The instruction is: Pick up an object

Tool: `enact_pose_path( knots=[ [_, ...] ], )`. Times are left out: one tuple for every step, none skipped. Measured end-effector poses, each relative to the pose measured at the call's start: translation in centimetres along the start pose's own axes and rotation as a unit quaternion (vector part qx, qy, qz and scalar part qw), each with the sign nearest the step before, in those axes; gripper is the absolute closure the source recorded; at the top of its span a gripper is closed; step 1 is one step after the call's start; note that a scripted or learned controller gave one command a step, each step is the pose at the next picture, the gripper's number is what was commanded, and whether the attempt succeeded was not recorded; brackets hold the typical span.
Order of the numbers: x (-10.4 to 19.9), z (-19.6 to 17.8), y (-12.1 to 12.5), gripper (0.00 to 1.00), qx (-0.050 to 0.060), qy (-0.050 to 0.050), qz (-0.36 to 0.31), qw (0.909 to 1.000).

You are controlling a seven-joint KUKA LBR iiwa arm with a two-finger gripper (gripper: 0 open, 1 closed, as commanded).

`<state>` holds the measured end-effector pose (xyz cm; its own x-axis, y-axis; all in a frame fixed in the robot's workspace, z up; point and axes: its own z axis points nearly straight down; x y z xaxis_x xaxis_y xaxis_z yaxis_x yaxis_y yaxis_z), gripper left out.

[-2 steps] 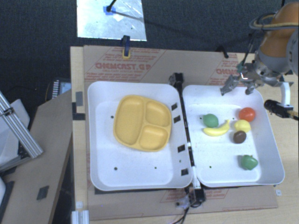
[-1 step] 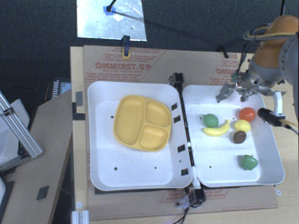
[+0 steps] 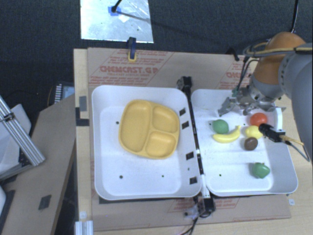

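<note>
The bench (image 3: 83,146) bears 2 white bins side by side on a brown board printed with red letters. The left bin (image 3: 105,175) holds a yellow tray (image 3: 149,129) with 3 compartments, lying near the middle of the bin and turned at a slant. A black divider strip (image 3: 193,136) runs between the 2 bins, from the far edge to the near edge.

The right bin (image 3: 234,180) holds the fruit. A green ball (image 3: 220,126) sits nearest the divider. Just to its right lies a banana (image 3: 227,136), curving up toward a small yellow piece (image 3: 253,131); whether the 2 touch cannot be told. Behind that piece sits a red ball (image 3: 258,118), and in front of it a brown ball (image 3: 251,143), both close to it. A green pepper (image 3: 260,170) lies apart from the rest, nearer the front of the bin.

The arm (image 3: 288,67) comes in from the right, grey with an orange band. Its gripper (image 3: 237,104) hangs over the far part of the right bin, behind the green ball and left of the red ball, with grey parts pointing left. Nothing shows between its fingers, and whether they stand wide or narrow cannot be told. A black part (image 3: 270,131) with a wire juts out just right of the yellow piece.
</note>
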<state>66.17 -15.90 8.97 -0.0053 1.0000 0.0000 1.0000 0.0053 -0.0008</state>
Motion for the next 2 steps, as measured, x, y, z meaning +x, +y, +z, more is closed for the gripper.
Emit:
enact_pose_path(
  knots=[
    [0.0,-1.4,0.1,1.0,-0.002,-0.001,-0.001,1.0],
    [-0.7,-7.8,0.4,1.0,-0.004,-0.001,0.002,1.0]
  ],
)
